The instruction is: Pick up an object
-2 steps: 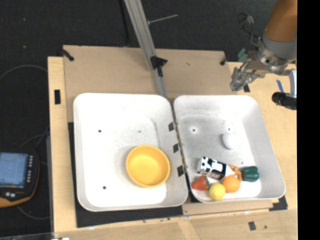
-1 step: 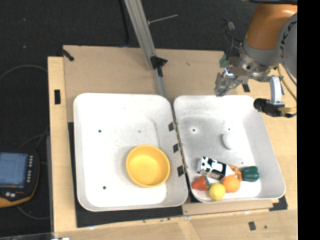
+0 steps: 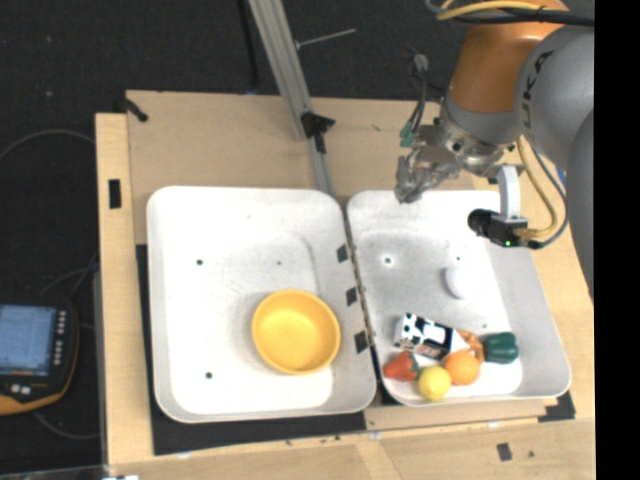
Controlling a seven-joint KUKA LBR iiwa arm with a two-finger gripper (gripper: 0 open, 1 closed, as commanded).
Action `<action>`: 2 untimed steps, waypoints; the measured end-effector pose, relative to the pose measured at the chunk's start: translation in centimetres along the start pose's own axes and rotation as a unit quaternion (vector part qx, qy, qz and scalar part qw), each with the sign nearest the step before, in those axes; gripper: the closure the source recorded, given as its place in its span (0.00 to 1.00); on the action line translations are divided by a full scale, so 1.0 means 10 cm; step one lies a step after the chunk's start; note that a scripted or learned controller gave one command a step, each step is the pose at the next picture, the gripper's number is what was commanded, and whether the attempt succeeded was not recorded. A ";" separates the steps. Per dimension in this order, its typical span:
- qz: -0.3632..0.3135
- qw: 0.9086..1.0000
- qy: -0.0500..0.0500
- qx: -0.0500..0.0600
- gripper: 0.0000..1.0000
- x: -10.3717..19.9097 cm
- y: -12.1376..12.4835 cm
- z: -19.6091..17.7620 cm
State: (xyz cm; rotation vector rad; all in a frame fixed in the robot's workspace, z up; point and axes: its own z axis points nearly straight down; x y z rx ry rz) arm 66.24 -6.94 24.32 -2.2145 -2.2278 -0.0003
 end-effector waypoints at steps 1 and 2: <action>0.000 1.000 0.000 0.000 1.00 0.46 -0.18 0.00; -0.001 1.000 0.001 0.000 1.00 1.07 -0.27 0.07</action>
